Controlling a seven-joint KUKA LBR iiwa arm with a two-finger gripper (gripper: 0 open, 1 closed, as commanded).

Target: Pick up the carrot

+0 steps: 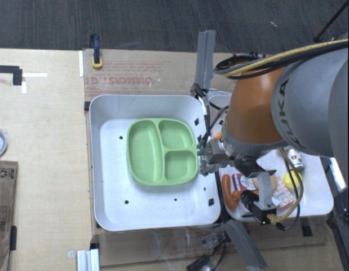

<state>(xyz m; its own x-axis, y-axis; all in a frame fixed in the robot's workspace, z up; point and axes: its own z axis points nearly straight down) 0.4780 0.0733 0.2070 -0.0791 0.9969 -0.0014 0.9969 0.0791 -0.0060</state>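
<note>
Left bin (106,168) open around its green plate (162,151) — right bin (318,193) crowded under the arm (275,106).

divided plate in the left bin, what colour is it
Light green, seen clearly in the camera view: the divided plate.

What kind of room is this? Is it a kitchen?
Probably not a kitchen. It looks like a robot lab. A big grey and orange arm reaches over two white bins on a wooden bench, and a green plate lies in one bin, with clamps and cables around.
</note>
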